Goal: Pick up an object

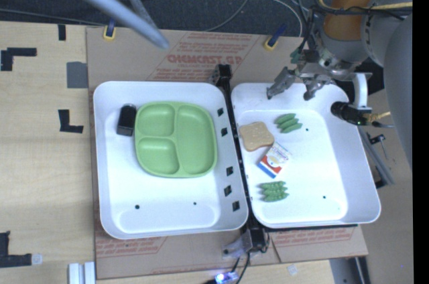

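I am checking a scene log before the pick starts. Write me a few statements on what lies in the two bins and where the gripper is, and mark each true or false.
1. The green divided plate lies in the left bin. True.
2. The slice of bread lies on the green divided plate. False: it lies in the right bin.
3. Two green pea pods lie in the right bin. True.
4. The gripper holds the small carton. False: it hangs open above the right bin's far edge, with nothing between its fingers.
5. A black object lies left of the plate. True.
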Motion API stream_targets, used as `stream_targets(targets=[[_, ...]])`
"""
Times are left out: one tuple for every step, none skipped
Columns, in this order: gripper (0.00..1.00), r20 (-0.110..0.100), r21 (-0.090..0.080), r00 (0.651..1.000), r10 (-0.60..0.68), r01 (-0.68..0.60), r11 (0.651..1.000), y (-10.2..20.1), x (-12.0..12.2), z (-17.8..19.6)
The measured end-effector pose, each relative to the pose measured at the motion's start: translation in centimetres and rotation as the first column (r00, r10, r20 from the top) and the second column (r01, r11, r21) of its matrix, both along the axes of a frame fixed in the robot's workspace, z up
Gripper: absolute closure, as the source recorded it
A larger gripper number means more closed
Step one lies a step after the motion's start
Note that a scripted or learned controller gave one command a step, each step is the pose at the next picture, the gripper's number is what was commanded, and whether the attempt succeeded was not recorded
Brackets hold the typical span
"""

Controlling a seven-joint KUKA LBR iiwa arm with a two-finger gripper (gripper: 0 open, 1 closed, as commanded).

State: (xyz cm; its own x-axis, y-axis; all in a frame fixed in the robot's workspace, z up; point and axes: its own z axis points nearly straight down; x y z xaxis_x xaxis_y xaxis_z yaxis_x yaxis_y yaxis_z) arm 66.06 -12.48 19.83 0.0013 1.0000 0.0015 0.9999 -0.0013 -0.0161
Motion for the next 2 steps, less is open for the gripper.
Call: stream_targets(targets=[[0.00,0.014,-0.001,1.000,0.003,-0.003,1.000,0.1,0.3,1.0],[0.00,0.012,-0.003,1.000,0.004,-0.004,1.000,0.2,0.5,-3.4]])
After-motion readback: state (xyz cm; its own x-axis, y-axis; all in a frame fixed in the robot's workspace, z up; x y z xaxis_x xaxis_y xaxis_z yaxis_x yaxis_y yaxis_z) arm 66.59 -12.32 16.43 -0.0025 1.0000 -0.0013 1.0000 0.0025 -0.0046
